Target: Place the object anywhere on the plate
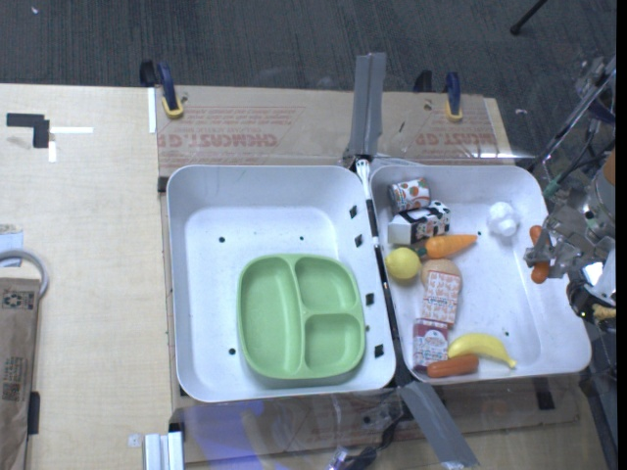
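Observation:
A green plate (299, 314) with three compartments lies in the left white bin (196, 262). The right bin (519, 306) holds several toy foods: a lemon (403, 262), a carrot (451, 246), a banana (482, 348), a red-orange piece (453, 366), a white lump (502, 220), two small cartons (411, 194) (419, 225) and two flat packets (441, 295) (430, 344). My gripper (545, 255) hangs at the right bin's right rim, beside the white lump and well away from the plate. Small orange bits show by its tip; I cannot tell what they are.
A raised divider (374, 262) separates the two bins. A grey post (368, 106) stands behind it, and clamps (172, 99) (453, 101) hold cardboard at the back. A brown paper bag (18, 351) lies on the wooden bench at the far left.

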{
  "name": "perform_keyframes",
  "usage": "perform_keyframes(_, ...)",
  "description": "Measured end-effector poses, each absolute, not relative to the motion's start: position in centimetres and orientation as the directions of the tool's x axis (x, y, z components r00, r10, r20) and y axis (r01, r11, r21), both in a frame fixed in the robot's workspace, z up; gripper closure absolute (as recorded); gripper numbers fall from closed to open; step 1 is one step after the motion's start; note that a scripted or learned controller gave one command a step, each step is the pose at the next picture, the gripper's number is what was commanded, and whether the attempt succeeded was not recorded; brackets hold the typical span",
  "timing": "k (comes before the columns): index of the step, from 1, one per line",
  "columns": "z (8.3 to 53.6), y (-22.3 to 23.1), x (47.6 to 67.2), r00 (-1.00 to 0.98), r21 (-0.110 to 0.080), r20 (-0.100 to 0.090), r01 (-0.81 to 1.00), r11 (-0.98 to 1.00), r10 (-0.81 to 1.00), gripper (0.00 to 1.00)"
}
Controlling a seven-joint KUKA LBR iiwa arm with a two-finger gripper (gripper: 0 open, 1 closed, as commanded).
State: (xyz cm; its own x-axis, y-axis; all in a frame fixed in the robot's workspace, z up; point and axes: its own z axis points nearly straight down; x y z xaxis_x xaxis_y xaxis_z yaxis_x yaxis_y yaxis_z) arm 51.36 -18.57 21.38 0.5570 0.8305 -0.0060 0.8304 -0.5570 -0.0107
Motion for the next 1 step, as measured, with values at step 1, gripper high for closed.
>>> perform_keyframes(1,26.78,-19.2,48.95,0.506,-0.008,-0.005,0.863,-0.506,0.863,1.0)
